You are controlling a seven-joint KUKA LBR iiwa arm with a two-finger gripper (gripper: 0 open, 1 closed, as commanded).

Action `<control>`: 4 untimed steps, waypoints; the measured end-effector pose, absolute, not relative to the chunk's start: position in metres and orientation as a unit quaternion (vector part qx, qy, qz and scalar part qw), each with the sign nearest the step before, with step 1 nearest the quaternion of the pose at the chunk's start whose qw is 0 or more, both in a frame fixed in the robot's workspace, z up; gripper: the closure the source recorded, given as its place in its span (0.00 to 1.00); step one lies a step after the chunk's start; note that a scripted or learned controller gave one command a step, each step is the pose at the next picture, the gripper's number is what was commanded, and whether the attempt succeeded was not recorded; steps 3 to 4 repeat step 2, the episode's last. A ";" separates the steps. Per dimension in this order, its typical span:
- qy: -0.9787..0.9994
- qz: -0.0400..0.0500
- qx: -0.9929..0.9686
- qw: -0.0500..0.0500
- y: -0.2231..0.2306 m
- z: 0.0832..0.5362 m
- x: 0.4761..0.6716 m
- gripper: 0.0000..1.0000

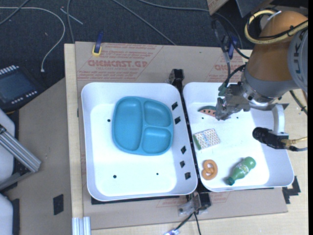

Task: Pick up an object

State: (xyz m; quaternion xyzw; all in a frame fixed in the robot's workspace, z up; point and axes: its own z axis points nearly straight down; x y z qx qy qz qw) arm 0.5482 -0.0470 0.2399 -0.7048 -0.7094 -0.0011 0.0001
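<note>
The end effector [224, 112] is hanging over the right bin [279, 176]; its grip state is indiscernible. A watermelon slice [207, 112] is lying just beside it, partly hidden.

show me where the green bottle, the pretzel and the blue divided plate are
green bottle [241, 171], camera view, on its body
pretzel [209, 169], camera view, on its twisted middle
blue divided plate [142, 125], camera view, on the ridge between compartments

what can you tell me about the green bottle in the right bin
The green bottle is a small toy-like piece, glossy like plastic, with a rounded darker green body and a paler green neck and cap end. It lies on its side, tilted, with its paler end pointing up and right. It rests on the floor of the right bin near the front edge, just right of the pretzel, apart from it.
</note>
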 end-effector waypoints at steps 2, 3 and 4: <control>-0.709 -0.001 -0.705 0.000 0.057 0.232 0.576 1.00; -0.709 -0.001 -0.705 0.000 0.057 0.232 0.576 1.00; -0.709 -0.001 -0.705 0.000 0.057 0.232 0.576 1.00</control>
